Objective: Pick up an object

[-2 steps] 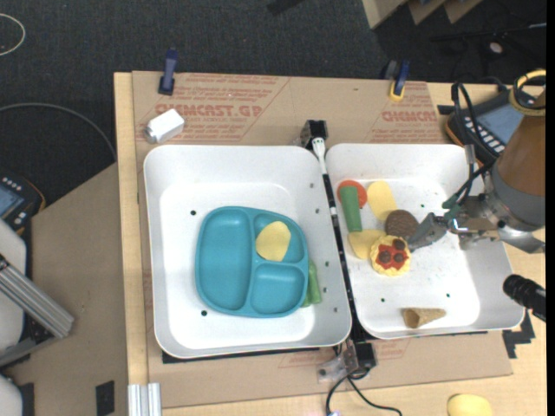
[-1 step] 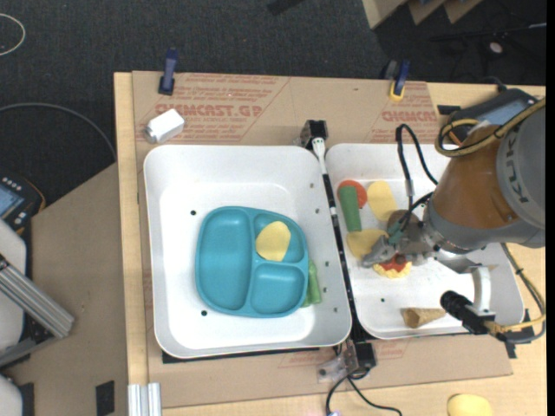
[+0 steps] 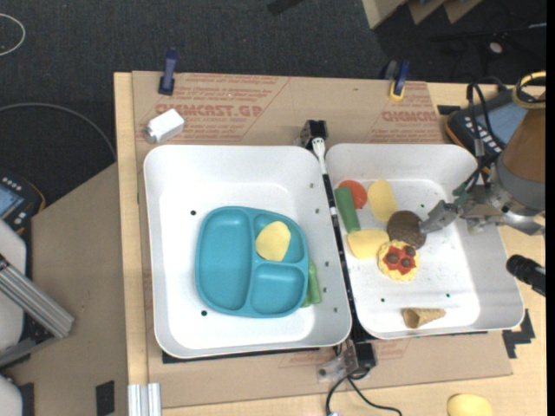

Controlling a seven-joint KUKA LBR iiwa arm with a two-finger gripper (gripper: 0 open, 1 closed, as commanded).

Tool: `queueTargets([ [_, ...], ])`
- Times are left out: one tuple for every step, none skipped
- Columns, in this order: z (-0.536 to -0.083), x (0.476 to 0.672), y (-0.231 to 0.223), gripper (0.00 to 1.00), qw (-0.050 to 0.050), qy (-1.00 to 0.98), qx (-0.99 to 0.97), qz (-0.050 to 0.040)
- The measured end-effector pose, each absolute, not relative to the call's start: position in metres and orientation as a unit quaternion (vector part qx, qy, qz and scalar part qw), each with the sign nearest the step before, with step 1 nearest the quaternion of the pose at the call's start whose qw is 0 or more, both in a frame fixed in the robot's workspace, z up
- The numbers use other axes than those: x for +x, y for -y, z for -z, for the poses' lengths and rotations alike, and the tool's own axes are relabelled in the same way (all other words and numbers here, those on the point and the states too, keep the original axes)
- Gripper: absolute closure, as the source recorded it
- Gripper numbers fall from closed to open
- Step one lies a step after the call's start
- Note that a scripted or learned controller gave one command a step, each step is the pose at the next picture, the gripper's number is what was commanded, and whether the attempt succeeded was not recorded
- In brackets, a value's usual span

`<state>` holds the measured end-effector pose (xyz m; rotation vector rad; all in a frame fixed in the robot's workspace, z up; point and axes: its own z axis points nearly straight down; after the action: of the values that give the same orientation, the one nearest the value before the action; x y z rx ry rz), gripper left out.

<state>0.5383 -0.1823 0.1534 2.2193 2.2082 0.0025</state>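
A cardboard-topped surface (image 3: pixel 260 102) carries two white bins. In the right bin (image 3: pixel 451 159) the gripper (image 3: pixel 431 218) reaches beside a brown round object (image 3: pixel 403 226); whether it's released or clenched, I cannot tell. Approach stage, I'd judge; next comes closing squarely on it.

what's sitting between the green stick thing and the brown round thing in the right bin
In the camera view, two yellow pieces lie between the green stick and the brown round piece: one upper, one lower.
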Motion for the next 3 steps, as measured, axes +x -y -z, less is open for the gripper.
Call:
queueTargets([
  [-0.083,0.566,0.167,0.00,-0.001,-0.708,0.707,-0.0003],
  [-0.088,0.614,0.175,0.00,0.004,-0.708,0.706,-0.0019],
  [-0.100,0.614,0.175,1.00,0.007,-0.707,0.707,-0.0033],
])
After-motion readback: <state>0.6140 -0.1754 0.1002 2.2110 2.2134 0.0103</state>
